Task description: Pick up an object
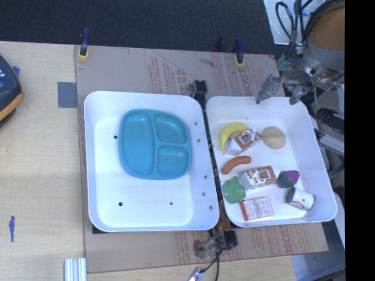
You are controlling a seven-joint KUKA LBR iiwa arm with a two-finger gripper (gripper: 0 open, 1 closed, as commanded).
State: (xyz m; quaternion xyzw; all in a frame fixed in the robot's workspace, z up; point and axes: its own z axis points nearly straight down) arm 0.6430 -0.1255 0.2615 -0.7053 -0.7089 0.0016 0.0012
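Observation:
My gripper point(278, 96) hangs over the far rim of the right bin point(316, 151), its two grey fingers spread open with nothing between them. Inside that bin lie a yellow banana point(231, 133), a small brown-and-white carton point(248, 137), a beige round piece point(273, 137), a red sausage point(236, 164), a second small carton point(259, 177), a purple bunch of grapes point(287, 178), a green leafy piece point(233, 190), a red-and-white packet point(256, 208) and a white can point(300, 199) lying on its side. All of them lie nearer the camera than the gripper.
The left bin point(105, 204) holds a blue divided plate point(155, 143). Clamps point(200, 88) join the bins at the back and the front. Cables and grey arm parts point(319, 34) crowd the upper right. A dark device point(7, 86) sits at the left edge.

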